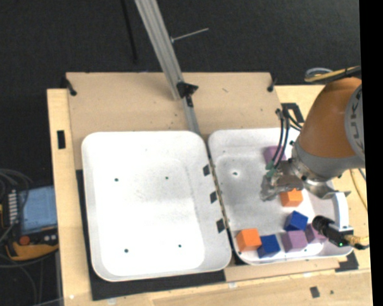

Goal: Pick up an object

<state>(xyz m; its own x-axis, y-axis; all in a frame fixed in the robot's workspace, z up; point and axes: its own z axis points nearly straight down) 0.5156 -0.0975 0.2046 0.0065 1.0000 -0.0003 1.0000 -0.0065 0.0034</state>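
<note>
Blocks (271, 241) lie along the near edge of the right bin (242, 153), beside the left bin (149, 202).

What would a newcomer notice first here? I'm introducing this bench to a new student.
Probably the big grey and orange arm reaching in from the right over the right bin, its gripper low beside an orange block. Next, the bright blocks along that bin's near edge: an orange cube, blue blocks and a purple block. The left bin sits alongside.
</note>
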